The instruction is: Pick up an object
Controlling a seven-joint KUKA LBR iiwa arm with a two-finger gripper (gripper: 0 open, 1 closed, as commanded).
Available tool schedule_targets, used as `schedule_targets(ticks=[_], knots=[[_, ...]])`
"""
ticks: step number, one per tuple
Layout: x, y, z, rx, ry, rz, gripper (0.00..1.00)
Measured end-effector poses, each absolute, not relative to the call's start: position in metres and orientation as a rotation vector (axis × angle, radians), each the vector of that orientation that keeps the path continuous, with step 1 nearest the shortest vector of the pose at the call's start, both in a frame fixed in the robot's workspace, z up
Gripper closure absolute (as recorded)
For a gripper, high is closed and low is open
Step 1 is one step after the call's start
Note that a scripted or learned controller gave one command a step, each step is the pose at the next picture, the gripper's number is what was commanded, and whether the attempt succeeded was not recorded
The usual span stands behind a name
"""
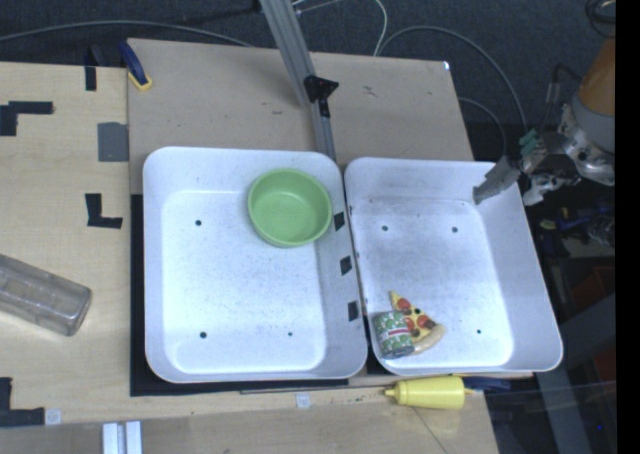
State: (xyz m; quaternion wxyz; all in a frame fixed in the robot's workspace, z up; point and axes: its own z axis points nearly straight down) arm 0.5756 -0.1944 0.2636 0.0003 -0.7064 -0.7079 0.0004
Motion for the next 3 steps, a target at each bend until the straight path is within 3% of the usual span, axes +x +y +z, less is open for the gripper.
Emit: schedule_targets(ticks=[1, 3], knots=[[0.576, -0.194, 0.264, -2.219, -2.223, 0.001, 0.00], [0.568, -0.187, 0.151, -2.216, -2.217, 0.008, 0.00]])
